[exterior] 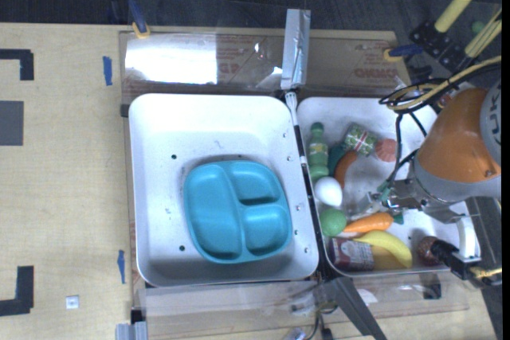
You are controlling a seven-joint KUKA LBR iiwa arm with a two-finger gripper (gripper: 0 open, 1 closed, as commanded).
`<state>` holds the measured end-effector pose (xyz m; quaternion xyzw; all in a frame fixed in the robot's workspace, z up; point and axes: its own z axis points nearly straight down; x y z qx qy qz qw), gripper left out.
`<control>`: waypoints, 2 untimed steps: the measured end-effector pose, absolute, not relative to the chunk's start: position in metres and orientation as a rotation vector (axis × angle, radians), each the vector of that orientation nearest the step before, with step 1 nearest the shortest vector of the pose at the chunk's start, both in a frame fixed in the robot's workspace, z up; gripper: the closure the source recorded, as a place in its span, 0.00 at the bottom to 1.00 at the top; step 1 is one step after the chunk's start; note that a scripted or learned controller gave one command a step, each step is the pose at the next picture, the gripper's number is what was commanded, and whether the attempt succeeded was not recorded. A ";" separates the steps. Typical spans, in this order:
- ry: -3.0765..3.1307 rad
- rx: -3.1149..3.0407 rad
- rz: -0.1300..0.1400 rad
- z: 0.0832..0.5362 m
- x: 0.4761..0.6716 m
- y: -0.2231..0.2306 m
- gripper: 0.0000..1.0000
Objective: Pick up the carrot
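The carrot [368, 224] is orange and lies almost level in the lower middle of the right bin [362, 109]. It rests between a green lime [333, 220] on its left and a yellow banana [390, 248] just below. My gripper [388, 200] hangs directly over the carrot's right end, reaching in from the right beneath the orange wrist band [457, 149]. From above I cannot make out whether it touches the carrot.
The right bin also holds a white egg [327, 192], a green bottle [318, 149], a small can [360, 139], a red-labelled packet [351, 253] and a dark bottle [434, 248]. A blue divided plate [237, 209] sits in the left bin [159, 131].
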<state>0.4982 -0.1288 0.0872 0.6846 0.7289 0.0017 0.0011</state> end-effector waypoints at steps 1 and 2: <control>2.606 1.744 0.005 0.087 0.482 -0.138 0.00; 2.879 1.235 0.003 0.088 0.482 -0.109 0.00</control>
